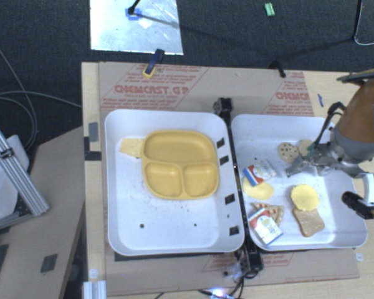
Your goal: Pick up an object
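Camera view:
Arm (361, 120): reaches in from the right over the right bin (343, 235).
Gripper (299, 165): low, near the cookie (287, 150); jaws' state cannot be told.
Objects: yellow disc (305, 197), bread slice (308, 222), packets (265, 224) in right bin.
Left bin (121, 229): yellow divided tray (177, 164).

Both white bins (174, 229) look smooth, slightly glossy plastic, the yellow divided tray (177, 164) matt plastic, the sheet under the bins (174, 86) printed brown cardboard, the far-left panel (134, 17) dull brushed metal, the floor (37, 36) dark rough carpet.
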Controlling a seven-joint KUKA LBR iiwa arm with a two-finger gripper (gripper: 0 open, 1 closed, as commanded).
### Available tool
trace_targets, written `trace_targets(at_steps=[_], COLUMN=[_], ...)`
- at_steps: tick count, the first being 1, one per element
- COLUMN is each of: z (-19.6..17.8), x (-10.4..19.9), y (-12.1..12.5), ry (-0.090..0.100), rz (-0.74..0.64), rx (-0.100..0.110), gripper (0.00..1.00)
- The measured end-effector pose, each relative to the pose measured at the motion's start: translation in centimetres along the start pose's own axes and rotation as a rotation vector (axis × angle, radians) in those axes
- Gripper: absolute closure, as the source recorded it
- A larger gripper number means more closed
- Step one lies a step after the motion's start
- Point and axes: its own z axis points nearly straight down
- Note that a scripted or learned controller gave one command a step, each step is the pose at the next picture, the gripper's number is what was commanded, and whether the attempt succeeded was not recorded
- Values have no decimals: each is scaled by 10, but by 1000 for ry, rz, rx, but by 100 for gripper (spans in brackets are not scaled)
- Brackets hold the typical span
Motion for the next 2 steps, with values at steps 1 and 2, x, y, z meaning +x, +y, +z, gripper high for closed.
trace_targets(at_steps=[1,2], z=[9,-3], x=[54,51], y=[-51,-47], ry=[4,1], rz=[-4,0], rx=[9,1], gripper=[0,100])
